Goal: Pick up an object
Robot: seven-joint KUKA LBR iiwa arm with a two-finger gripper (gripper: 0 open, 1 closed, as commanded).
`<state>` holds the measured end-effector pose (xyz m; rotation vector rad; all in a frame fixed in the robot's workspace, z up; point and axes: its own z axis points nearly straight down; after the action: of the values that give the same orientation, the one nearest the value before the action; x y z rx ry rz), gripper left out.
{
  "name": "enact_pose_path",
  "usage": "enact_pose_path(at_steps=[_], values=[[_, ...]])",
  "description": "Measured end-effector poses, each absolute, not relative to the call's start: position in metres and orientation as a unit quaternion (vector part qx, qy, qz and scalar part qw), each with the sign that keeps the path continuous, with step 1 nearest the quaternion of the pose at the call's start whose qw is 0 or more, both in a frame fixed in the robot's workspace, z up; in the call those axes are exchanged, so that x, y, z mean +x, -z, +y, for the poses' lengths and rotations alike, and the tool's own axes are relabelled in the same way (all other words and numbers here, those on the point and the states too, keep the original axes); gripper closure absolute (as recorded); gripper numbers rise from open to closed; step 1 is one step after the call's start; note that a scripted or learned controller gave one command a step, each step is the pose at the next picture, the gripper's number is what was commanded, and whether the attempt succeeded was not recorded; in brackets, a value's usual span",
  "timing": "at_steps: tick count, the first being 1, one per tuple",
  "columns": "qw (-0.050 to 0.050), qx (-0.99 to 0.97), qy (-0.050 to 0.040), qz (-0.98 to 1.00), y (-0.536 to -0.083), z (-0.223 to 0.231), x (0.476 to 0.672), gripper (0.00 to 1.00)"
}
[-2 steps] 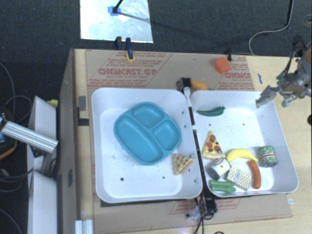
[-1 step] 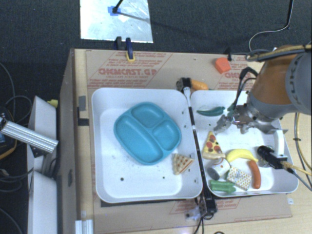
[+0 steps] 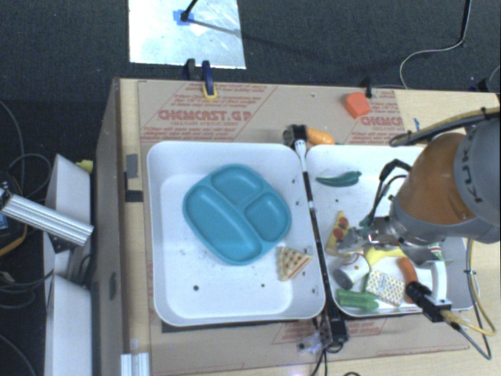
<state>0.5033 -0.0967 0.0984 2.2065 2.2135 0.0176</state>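
Low over the right bin [image 3: 407, 157], the gripper [image 3: 356, 240] is seen among small objects; its finger state cannot be told.

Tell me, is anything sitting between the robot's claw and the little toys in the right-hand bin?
Nothing visible does. The gripper hangs right over the cluster in the right bin, next to the yellow piece and the small cup.
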Motion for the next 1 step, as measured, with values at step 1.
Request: enact_pose_path(at_steps=[1], values=[[0.002,0.706,-0.0015,0.708,-0.1853,-0.0706,0.5904,0.0]])
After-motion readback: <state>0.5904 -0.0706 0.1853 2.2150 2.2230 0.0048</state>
